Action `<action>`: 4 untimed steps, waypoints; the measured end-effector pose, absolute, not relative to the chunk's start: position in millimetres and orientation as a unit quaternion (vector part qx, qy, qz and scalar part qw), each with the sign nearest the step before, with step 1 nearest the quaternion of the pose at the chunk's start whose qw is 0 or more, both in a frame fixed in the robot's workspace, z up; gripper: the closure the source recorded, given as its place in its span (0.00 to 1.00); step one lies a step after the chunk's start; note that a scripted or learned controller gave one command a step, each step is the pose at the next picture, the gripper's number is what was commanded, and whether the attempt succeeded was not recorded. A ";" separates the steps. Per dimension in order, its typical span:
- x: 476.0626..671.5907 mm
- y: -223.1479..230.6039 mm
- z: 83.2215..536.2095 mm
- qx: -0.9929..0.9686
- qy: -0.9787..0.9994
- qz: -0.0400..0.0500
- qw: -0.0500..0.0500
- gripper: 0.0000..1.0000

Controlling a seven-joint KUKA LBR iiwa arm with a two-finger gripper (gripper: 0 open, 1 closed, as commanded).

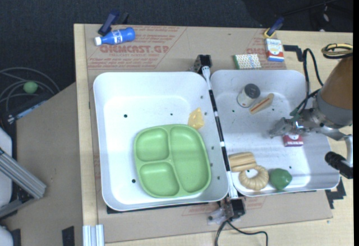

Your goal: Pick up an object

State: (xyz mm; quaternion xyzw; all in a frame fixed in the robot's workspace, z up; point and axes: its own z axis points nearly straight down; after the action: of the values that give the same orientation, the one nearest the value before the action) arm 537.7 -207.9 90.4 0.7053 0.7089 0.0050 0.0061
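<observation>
Gripper (286, 127) sitting low in the right bin (235, 79), just over a small red packet (293, 140).

The packet is lying near the bin's right side, touching or just under the fingers; whether they are spread or pinching it is too unclear to tell. A hot dog (261, 103) and grey cap (249, 91) are lying farther back, a donut (253, 177) and green ball (280, 178) at the front. The left bin (112, 93) is holding a green tray (170, 159).

Green divided tray (170, 159), white bins (112, 127), blue bottle (116, 36), green ball (280, 178), orange-banded grey arm (339, 93)
</observation>
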 end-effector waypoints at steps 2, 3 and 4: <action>609.1 -148.0 137.0 0.706 0.708 0.001 0.001 1.00; 564.4 -131.8 185.8 0.707 0.707 0.000 0.000 1.00; 565.1 -107.3 251.4 0.707 0.708 0.001 0.001 1.00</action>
State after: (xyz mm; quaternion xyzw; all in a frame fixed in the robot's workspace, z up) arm 565.1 -107.3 251.4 0.7066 0.7076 0.0010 0.0015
